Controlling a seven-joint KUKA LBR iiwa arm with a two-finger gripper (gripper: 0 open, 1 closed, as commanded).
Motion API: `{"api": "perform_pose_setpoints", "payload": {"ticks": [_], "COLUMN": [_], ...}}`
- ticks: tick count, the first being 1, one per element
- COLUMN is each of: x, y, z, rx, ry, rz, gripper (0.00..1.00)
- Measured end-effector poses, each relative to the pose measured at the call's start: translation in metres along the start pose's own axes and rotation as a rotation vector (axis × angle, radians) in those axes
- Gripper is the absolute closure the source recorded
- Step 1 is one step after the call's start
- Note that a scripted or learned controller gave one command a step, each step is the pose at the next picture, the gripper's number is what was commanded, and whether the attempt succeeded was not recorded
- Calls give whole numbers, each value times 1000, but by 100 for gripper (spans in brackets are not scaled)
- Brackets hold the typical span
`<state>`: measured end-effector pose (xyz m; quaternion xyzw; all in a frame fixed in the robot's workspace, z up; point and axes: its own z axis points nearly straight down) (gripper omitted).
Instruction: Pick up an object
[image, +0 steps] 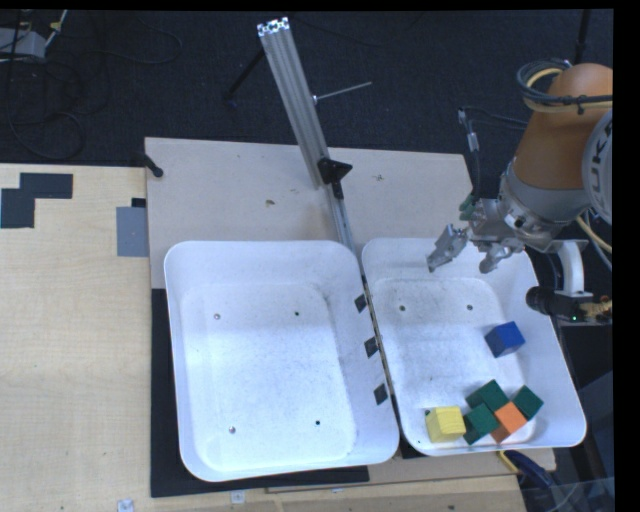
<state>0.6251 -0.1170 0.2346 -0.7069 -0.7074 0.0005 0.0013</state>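
A yellow block (445, 423), an orange block (511, 416) and three green blocks (497, 404) sat clustered at the near corner of the right bin (420, 300), with a blue block (505, 338) lying apart farther in. Beyond, the tool (468, 255) hung over the bin's far rim, its fingers spread wide and holding nothing. The left bin (200, 270) sat alongside on the surface (230, 190).
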Motion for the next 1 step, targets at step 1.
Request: {"api": "perform_pose_setpoints", "payload": {"ticks": [1], "x": [-56], "y": [8], "z": [-49], "rx": [-7], "ry": [-5], "rz": [3], "gripper": [0]}}
